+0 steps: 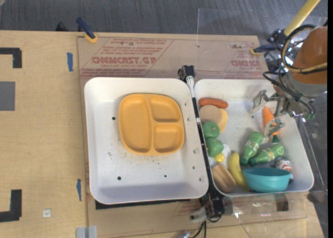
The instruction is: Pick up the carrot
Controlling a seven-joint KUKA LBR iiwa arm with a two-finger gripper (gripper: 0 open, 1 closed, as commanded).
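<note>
Gripper [270, 110] at right-center of frame, over right bin [307, 172], fingers spread w/ carrot [267, 115] between them, near upright. Carrot sits just above green veg [253, 146]; orange tray [151, 123] in left bin [99, 143].

The two white bins [99, 143] look like smooth, slightly speckled plastic, and the orange divided tray [151, 124] has a matt plastic sheen. The bench [36, 127] is pale unfinished wood, with brown printed cardboard [156, 57] lying matt beneath the bins.
</note>
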